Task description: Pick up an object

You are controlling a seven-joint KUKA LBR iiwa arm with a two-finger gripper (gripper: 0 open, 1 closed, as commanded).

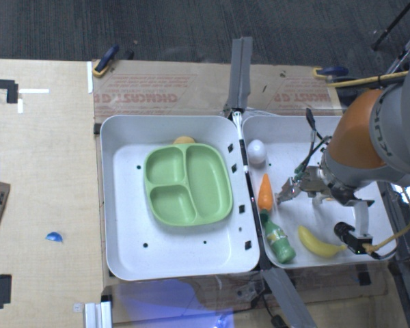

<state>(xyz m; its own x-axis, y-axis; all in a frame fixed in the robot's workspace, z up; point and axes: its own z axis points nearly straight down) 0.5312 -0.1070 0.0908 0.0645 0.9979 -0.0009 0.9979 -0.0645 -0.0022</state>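
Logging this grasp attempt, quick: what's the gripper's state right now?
Two-finger gripper: cannot be told; it sits over the right white bin beside the orange carrot.

Both white bins [116, 203] look like smooth, faintly glossy plastic. The green divided plate [188, 183] is matt plastic. The banana [319, 242], carrot [265, 192] and green bottle [279, 241] have a shiny, moulded plastic look. The bench [41, 169] is pale matt wood, with brown printed cardboard [164, 87] along its far edge.
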